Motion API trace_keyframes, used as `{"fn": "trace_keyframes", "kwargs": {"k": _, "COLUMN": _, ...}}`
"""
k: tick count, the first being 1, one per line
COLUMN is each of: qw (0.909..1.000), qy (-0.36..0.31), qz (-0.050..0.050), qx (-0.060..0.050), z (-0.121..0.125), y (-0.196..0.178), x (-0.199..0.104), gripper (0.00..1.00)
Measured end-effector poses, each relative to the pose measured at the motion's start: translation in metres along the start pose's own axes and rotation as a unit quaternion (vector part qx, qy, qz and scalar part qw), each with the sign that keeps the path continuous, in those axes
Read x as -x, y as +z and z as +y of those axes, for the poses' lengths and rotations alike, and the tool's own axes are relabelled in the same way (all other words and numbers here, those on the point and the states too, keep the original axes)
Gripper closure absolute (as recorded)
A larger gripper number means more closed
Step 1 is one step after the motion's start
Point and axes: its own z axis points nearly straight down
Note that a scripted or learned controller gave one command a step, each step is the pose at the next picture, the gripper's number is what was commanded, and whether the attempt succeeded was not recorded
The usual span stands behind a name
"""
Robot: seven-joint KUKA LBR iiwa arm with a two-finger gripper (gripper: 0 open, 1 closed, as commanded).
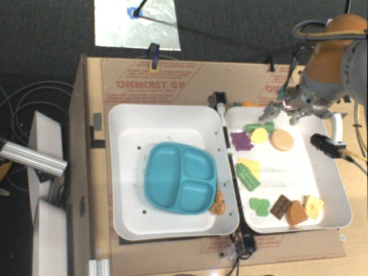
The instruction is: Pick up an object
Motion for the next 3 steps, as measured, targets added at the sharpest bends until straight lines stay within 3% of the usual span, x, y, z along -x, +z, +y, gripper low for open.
{"fn": "trace_keyframes", "kwargs": {"k": 1, "qw": 1.0000, "qy": 0.003, "qz": 0.001, "qx": -0.008, "z": 0.022, "y": 0.104, "x": -0.022, "gripper": 0.00}}
{"fn": "trace_keyframes", "kwargs": {"k": 2, "qw": 1.0000, "qy": 0.005, "qz": 0.001, "qx": -0.008, "z": -0.030, "y": 0.103, "x": -0.026, "gripper": 0.00}}
{"fn": "trace_keyframes", "kwargs": {"k": 3, "qw": 0.9999, "qy": 0.003, "qz": 0.001, "qx": -0.011, "z": 0.025, "y": 0.102, "x": -0.028, "gripper": 0.00}}
